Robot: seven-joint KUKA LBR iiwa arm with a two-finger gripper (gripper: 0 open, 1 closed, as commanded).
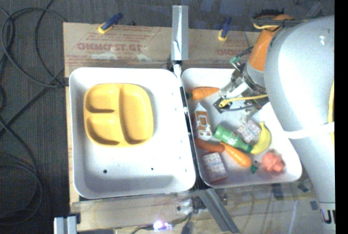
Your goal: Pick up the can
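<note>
The can [214, 166] lay on its side at about 6 o'clock in the right bin [293, 173], beside a carrot [237, 155] and near a green bottle [232, 137]. The gripper [231, 98] hovered toward 12 o'clock over the same bin; whether its fingers were apart could not be told. A yellow tray [118, 114] sat in the left bin [130, 176].

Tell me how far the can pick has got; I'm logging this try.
Done: the arm has reached over the right bin, its claw low near the carrot. In hand: nothing visibly held. Left: the whole grasp and lift; the green can lies among the clutter, apart from the claw.
</note>
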